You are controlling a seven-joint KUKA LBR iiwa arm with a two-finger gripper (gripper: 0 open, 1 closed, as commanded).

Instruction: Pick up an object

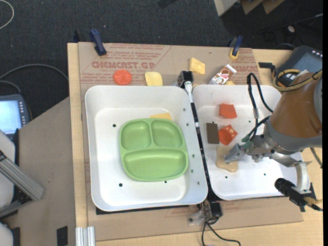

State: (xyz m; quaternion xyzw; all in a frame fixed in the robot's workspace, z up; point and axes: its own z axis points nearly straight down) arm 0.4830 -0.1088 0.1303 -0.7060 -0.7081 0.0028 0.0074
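The right bin (256, 186) holds an orange-red block (227, 110) near its back. A second orange-red piece (227, 135) lies closer to the middle, with a dark brown block (211, 132) beside it on the left. A tan, flat object (224, 162) lies in front of those. My gripper (233, 155) reaches in from the right and is low over the tan object's right part, partly covering it. The view does not show anything lifted off the bin floor.
The left bin (102, 137) holds a green divided plate (152, 148) with a pale yellow piece (161, 116) behind it. On the board behind the bins lie an orange disc (122, 77), two yellow pieces (153, 78) (197, 65) and a red-white packet (223, 76). Blue clamps (97, 41) (236, 46) hold the back edge.
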